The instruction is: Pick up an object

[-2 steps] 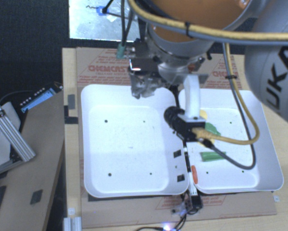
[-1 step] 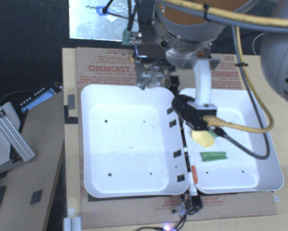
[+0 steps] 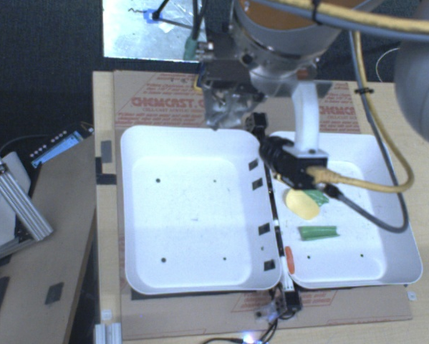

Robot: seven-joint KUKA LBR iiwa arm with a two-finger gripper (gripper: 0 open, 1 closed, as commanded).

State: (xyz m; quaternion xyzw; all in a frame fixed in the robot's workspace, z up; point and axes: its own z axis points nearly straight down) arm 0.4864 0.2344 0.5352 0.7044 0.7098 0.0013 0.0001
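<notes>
My gripper (image 3: 227, 113) hangs over the far rim of the left bin (image 3: 139, 192), close to the divide between the two bins. I see nothing in its grasp. In the right bin (image 3: 386, 256) a yellow rounded object (image 3: 302, 205) lies near the left wall. A small green piece (image 3: 316, 196) touches its upper right side. A longer green stick (image 3: 319, 231) lies just in front of the yellow object. A small orange piece (image 3: 289, 259) rests by the near left corner of that bin. All of these sit well to the right of and nearer than the gripper.
A white post with a black clamp (image 3: 300, 160) and a yellow cable (image 3: 364, 185) from the arm hang over the far left part of the right bin. Black clips (image 3: 264, 228) line the seam between the bins. Cardboard (image 3: 157, 99) lies under both bins.
</notes>
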